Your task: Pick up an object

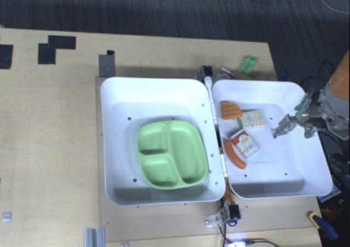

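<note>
With its fingers apart and holding nothing, the gripper (285,126) over the right bin (290,177) should centre above the red packet (244,145) lying beside the sausage (234,156) before descending.

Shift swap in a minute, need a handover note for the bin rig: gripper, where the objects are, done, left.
Gripper: over the right bin, toward its right side, nothing seen between its fingers; open or shut not readable.
Objects: orange piece, patterned white pack, red-orange packet and orange sausage-like item clustered in the right bin's left half, all apart from the gripper.
Left bin: green divided tray.
Done: no pick yet.
Left: descend on one object, grasp, lift.
</note>
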You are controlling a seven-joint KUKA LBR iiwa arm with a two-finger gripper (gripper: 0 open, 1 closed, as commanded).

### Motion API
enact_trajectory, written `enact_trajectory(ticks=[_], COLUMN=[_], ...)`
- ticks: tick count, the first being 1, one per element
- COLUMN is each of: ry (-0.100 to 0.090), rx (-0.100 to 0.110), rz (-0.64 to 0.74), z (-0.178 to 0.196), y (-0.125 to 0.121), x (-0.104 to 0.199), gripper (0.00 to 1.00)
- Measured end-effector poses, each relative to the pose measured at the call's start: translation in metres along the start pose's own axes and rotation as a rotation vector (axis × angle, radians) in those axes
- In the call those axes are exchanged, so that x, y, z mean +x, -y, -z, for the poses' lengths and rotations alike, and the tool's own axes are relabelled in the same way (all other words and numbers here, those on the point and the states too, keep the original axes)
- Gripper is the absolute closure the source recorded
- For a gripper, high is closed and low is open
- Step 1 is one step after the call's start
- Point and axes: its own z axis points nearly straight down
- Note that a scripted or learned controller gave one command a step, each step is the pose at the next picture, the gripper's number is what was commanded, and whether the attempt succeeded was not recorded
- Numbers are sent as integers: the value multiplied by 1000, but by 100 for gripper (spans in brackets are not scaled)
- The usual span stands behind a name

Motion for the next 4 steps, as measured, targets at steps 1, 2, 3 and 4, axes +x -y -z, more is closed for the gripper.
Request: enact_trajectory(ticks=[1,2,3,4], ry=[1,-1,0,-1], rx=[-1,-3,-9,-1], rz=[-3,1,3,1], z=[-137,-146,-134,-46], y=[-36,-114,-116,-10], x=[-17,33,33,98], gripper=[0,0,100,100])
